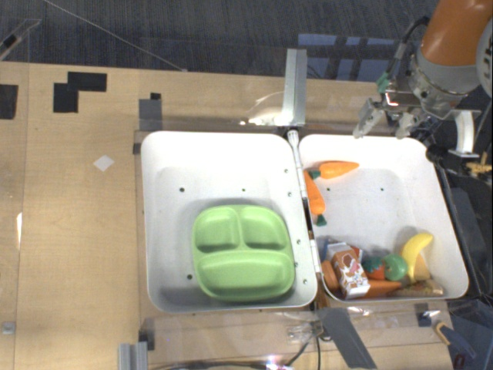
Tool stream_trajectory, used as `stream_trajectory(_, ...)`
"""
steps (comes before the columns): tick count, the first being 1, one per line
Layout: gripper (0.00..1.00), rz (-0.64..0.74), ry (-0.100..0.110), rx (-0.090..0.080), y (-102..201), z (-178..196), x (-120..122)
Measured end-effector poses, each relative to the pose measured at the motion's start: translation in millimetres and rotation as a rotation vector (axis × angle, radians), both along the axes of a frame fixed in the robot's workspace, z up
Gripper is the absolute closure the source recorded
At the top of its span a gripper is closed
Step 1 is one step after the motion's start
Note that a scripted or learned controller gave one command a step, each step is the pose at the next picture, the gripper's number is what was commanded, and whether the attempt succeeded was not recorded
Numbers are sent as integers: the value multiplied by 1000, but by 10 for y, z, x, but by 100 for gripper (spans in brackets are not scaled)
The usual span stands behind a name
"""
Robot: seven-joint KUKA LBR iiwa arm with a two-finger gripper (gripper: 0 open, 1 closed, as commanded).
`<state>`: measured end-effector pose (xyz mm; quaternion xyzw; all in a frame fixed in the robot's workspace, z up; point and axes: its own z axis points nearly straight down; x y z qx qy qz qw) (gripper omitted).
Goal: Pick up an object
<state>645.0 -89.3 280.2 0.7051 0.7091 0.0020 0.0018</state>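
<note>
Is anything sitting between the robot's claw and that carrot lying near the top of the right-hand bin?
Nothing visible does. The gripper hangs open over the right bin's far rim, and the carrot lies just below it on bare bin floor. The second carrot lies farther along by the divider.

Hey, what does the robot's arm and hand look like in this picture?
The arm shows a broad orange band above a grey wrist section. Dark cables run along its left side. The hand is small, grey metal, with two thin pale fingers.
</note>
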Motion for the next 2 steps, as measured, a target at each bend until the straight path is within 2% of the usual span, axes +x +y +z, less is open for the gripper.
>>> stream_trajectory(1, 0, -55, 1, -1, -280, -552, -25)
stream_trajectory(2, 0, -57, 1, 0, 8, -1600, 159)
